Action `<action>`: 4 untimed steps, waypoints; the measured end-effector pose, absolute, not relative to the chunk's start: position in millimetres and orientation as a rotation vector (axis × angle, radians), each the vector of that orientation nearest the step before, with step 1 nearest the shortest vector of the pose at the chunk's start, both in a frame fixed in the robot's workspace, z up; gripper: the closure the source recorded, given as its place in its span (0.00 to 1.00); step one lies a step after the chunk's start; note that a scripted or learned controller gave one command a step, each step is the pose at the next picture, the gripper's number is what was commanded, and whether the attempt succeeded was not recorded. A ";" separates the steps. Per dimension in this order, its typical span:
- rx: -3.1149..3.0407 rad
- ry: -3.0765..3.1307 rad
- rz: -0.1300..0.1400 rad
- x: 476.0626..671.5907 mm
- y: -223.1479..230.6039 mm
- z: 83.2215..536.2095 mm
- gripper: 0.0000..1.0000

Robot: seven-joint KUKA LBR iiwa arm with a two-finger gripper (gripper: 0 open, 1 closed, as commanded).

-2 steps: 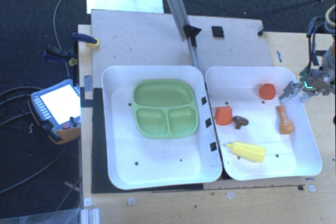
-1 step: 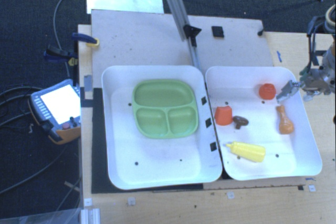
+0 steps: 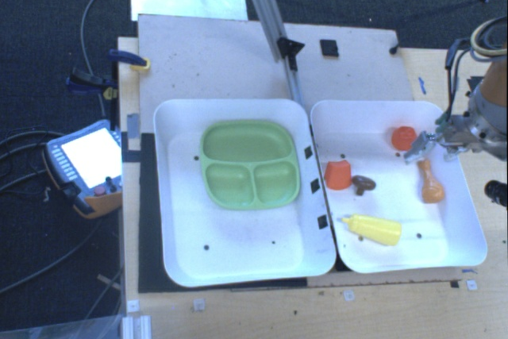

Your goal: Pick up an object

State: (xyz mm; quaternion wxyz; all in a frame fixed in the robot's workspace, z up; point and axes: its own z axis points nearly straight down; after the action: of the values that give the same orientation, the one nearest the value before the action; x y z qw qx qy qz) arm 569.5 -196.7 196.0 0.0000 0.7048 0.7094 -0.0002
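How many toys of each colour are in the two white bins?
Green: 1, the green plastic divided plate
Orange: 3, the round orange ball, the orange cup, the orange carrot-shaped toy
Yellow: 1, the yellow plastic bottle
Brown: 1, the small brown mushroom-shaped toy
Total: 6

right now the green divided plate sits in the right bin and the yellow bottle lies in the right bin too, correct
Not quite. The camera view shows the green divided plate in the left bin, not the right one. The yellow bottle does lie in the right bin.

Plate (image 3: 250,163) in left bin (image 3: 178,250) (bottle (image 3: 375,229) right).
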 end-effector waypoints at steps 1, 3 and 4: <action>2.220 2.224 -0.001 567.6 -196.5 154.3 0.00; 2.216 2.220 0.003 576.3 -204.0 116.6 1.00; 2.211 2.221 0.006 576.3 -202.0 181.3 1.00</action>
State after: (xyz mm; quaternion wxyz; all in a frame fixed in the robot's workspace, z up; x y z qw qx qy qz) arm 576.3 -202.0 181.3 0.0038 0.7054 0.7088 0.0019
